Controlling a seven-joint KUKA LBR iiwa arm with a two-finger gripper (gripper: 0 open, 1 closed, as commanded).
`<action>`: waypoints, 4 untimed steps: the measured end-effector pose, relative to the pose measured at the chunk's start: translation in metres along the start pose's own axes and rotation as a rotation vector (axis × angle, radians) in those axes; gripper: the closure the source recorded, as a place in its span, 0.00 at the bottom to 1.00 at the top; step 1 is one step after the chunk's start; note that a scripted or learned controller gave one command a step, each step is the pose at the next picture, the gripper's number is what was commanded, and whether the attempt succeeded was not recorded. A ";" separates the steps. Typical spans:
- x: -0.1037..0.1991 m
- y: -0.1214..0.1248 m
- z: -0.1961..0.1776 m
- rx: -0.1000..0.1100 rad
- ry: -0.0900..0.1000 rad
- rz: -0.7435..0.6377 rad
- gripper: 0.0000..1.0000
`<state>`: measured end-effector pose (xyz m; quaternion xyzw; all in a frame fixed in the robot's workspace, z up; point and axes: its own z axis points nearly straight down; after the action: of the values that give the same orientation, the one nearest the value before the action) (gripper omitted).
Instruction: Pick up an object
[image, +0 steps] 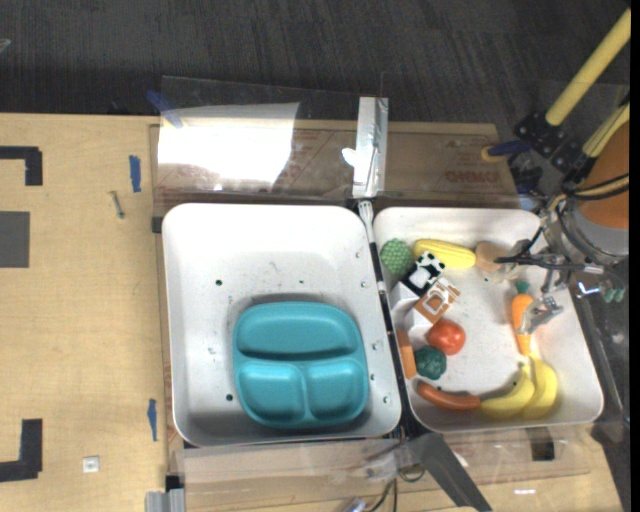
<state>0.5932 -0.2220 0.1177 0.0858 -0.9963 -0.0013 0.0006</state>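
Note:
The right bin (583, 345) holds several toy foods: a green ball (396, 254), a yellow corn cob (445, 255), a black-and-white cube (428, 270), an orange-and-white box (437, 300), a red tomato (447, 336), a dark green piece (431, 363), a red chili (447, 398), bananas (525, 392), an orange carrot (520, 318) and a beige piece (487, 257). My gripper (547, 305) hangs over the right side of this bin, just right of the carrot and above the bananas. Nothing is visibly held.
The left bin (200, 260) holds a teal divided plate (298, 362) in its front half. A metal divider post (370, 150) stands behind the gap between the bins. Cables and a yellow bar (590, 70) sit at the back right.

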 end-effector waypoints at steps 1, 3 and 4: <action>0.039 0.006 0.029 0.007 -0.013 0.045 0.00; 0.034 0.007 0.015 0.012 -0.026 0.040 0.00; 0.005 -0.001 0.029 0.006 -0.011 0.052 0.00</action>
<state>0.5882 -0.2234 0.0889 0.0596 -0.9982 0.0013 -0.0050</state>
